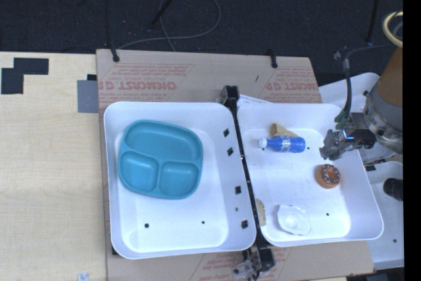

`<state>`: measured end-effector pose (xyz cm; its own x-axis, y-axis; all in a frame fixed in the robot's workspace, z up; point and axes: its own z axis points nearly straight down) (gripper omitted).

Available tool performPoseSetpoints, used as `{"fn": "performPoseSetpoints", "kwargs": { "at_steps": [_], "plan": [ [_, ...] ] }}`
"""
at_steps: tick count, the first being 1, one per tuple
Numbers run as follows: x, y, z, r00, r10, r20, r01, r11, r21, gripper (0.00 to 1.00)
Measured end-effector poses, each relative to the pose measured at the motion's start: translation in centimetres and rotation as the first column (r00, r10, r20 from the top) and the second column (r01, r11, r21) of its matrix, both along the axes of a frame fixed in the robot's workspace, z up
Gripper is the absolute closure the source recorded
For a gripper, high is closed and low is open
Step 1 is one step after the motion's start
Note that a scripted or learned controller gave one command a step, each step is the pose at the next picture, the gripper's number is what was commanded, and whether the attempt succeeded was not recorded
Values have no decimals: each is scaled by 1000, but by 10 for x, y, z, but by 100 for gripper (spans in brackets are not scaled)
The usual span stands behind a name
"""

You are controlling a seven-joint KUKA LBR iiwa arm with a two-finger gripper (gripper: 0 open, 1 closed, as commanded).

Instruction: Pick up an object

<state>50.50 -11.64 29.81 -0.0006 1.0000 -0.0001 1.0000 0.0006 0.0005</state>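
Bins on your bench sit side by side: a shallow white plastic left bin and a matching right bin, touching along a black central divider. Your grey arm with its orange band enters from the right, and its two-finger gripper hangs over the right bin's right-hand part. You cannot tell from this view whether the jaws are apart or together; nothing is seen between them.

Candidate objects lie in the right bin. A small blue bottle with a white cap lies on its side near the far middle, with a tan wedge-shaped piece touching its far side. A round brown doughnut-like object rests just near of the gripper, apart from it. A crumpled white object lies near the bin's near edge.

The left bin holds a teal plastic tray with three compartments, set towards its far left.
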Motion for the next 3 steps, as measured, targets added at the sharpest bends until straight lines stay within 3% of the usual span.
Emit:
{"fn": "performPoseSetpoints", "kwargs": {
  "at_steps": [2,3],
  "plan": [
    [27,84,-25,1000,3,-6,-3,1000,2,100],
    [47,142,-33,1000,5,-3,-5,1000,1,100]
  ]
}}
